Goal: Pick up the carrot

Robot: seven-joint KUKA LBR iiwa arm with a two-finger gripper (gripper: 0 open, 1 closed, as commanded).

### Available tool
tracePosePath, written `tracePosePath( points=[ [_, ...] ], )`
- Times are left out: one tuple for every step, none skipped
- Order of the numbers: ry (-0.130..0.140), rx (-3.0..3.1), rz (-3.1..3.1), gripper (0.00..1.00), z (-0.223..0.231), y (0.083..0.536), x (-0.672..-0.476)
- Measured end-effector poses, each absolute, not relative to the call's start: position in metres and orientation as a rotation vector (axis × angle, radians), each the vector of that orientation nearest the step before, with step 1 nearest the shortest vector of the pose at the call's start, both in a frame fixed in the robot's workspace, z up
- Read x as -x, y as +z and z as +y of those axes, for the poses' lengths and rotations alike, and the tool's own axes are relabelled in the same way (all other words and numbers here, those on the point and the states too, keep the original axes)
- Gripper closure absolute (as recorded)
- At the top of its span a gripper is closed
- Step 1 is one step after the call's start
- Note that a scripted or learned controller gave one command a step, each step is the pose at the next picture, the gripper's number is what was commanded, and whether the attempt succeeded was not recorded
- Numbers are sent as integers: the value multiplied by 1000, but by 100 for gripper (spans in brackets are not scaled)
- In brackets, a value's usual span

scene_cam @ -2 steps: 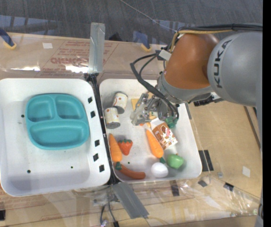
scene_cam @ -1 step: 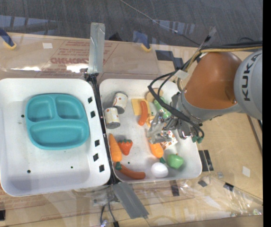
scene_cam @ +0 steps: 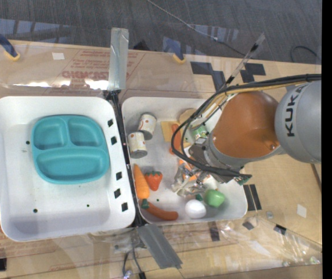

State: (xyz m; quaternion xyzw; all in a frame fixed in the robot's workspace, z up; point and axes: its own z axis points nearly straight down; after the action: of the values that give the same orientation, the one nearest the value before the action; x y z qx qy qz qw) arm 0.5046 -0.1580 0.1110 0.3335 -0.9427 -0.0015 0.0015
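While the left bin (scene_cam: 15,173) is holding just a teal divided plate (scene_cam: 69,148), the right bin (scene_cam: 154,106) is carrying the clutter – two small cans (scene_cam: 141,133) up near the divider, and the carrot (scene_cam: 140,182) lying along the left wall w/ a strawberry (scene_cam: 154,179) touching its right side. A sausage (scene_cam: 162,214) is sitting below them; white egg (scene_cam: 195,208) & green veg (scene_cam: 215,199) further right. Gripper (scene_cam: 190,182) is hanging over mid-bin, near but apart from the carrot – can't tell its state.
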Motion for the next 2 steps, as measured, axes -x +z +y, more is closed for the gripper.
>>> tracePosePath(
  points=[
    [3,-1547,-2740,100,-69,196,-531],
    [1,-1595,-2705,100,-172,180,-512]
  ],
)
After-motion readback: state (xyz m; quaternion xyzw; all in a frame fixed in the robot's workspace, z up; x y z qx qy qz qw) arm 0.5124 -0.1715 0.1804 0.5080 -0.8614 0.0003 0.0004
